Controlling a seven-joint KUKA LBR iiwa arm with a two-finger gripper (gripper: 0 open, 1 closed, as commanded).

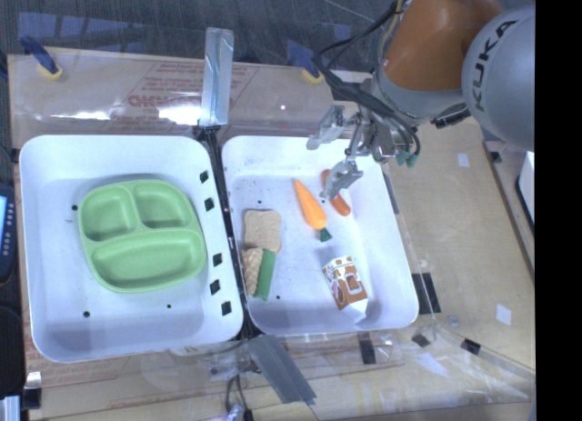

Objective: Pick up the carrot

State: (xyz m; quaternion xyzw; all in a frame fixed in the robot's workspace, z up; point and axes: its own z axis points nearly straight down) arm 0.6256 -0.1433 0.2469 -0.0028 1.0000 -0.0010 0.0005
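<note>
The carrot (311, 206), orange with a small green tip at its near end, lies at a slant in the middle of the right bin (273, 160). My gripper (334, 154) hangs over the far right part of that bin, just right of and beyond the carrot. It is open, with one finger (322, 131) toward the far wall and the other (344, 175) close above a small red-orange piece (337, 202). Nothing is between the fingers, and they are not touching the carrot.
In the right bin there are also a slice of toast (263, 228), a brown cracker (250, 267), a green stick (265, 275) and a small brown-and-white carton (346, 285). A green divided plate (141, 233) sits in the left bin (55, 165).
</note>
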